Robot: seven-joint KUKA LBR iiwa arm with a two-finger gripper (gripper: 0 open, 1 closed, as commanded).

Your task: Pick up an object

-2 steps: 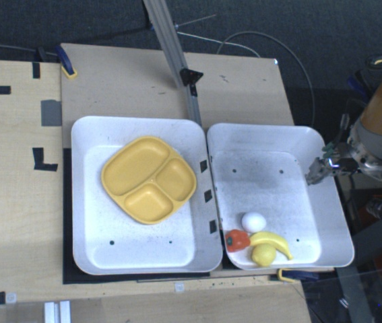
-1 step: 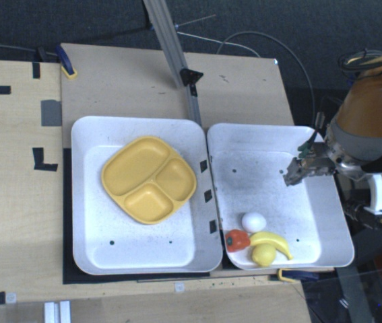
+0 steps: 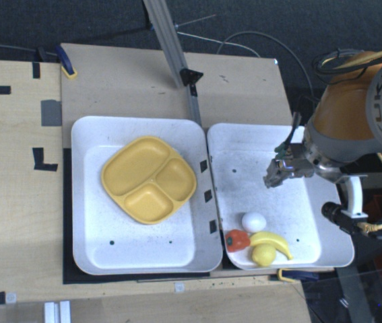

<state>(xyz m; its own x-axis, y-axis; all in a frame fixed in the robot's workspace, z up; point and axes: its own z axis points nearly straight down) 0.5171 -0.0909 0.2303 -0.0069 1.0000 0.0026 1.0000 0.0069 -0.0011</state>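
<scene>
The tool [image 3: 276, 175] hangs over the bare middle of the right bin [image 3: 244, 140]; whether it is clenched or released I cannot tell. The pickable things cluster in that bin's near corner: a white ball [image 3: 253, 221], a red tomato [image 3: 237, 240], a banana [image 3: 275, 241] and a lemon [image 3: 263, 254], touching one another. They look like light, smooth toy pieces, likely to roll. The ball, farthest out, seems best gripped across its middle. A yellow tray [image 3: 149, 179] lies in the left bin [image 3: 86, 180].

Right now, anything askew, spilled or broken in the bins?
Nothing broken or spilled. The yellow plate lies skewed to the left bin. The ball, tomato, banana and lemon bunch in the right bin's near corner.
</scene>
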